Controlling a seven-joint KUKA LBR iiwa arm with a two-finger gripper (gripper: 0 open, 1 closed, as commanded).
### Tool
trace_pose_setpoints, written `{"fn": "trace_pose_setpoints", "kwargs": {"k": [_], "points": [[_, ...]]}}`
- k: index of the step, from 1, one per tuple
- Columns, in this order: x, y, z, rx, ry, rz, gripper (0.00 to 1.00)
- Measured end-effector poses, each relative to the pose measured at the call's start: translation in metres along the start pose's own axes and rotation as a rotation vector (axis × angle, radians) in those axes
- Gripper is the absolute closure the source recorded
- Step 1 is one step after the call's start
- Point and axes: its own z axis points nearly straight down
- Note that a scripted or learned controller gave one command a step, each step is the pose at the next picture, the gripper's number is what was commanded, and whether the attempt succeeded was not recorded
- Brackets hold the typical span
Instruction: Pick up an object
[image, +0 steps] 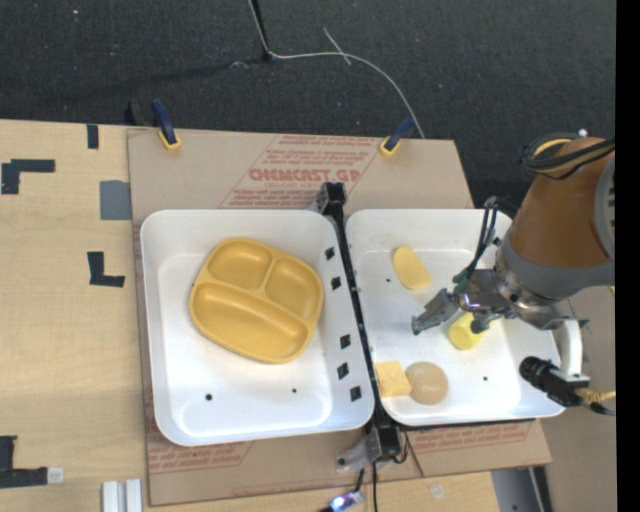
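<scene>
My gripper hangs low over the right bin, reaching in from the right, and it is open. One dark finger splays out to the left. A small bright yellow piece lies right under the gripper, partly hidden by it, and I cannot tell whether the fingers touch it. A pale yellow oval piece rests further back in the same bin. Near the front wall sit a beige round piece and a yellow block side by side.
The left bin holds a yellow divided plate. A black divider runs between the bins. Two blue-and-yellow clamps grip the cardboard's back edge. A cable hangs near the arm's wrist.
</scene>
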Motion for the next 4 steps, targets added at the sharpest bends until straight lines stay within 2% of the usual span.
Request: {"fn": "trace_pose_setpoints", "kwargs": {"k": [1, 3, 4], "points": [[0.000, 0.003, -0.006, -0.013, -0.002, -0.003, 0.00], [-0.006, 0.012, 0.109, -0.005, 0.000, -0.003, 0.00], [-0.005, 0.012, 0.128, -0.012, -0.002, -0.003, 0.00]]}}
